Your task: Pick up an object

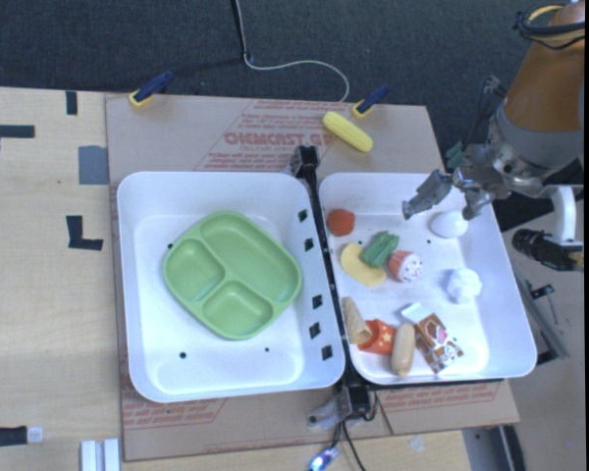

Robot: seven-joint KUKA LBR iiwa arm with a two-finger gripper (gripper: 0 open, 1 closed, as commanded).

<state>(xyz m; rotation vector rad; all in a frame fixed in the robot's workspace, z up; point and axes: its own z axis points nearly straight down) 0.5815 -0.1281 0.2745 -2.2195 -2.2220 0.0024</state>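
My gripper (448, 198) hangs over the far right part of the right bin (499, 263), open, its two dark fingers spread with nothing between them. A white rounded object (449, 226) lies just below the fingers, apart from them. Further left in the bin are a red tomato (341, 222), a green piece (379, 248) on a yellow piece (359, 266), and a red-and-white item (405, 266). A white crumpled object (462, 285) lies near the right wall. At the front lie a red fries box (377, 335), a sausage bun (403, 348) and a brown packet (438, 341).
The left bin (147, 214) holds a green divided plate (233, 274). A yellow corn cob (348, 131) lies on the cardboard behind the bins. Black clips run along the divider (314, 263) between the bins. The arm (545, 86) stands at the right.
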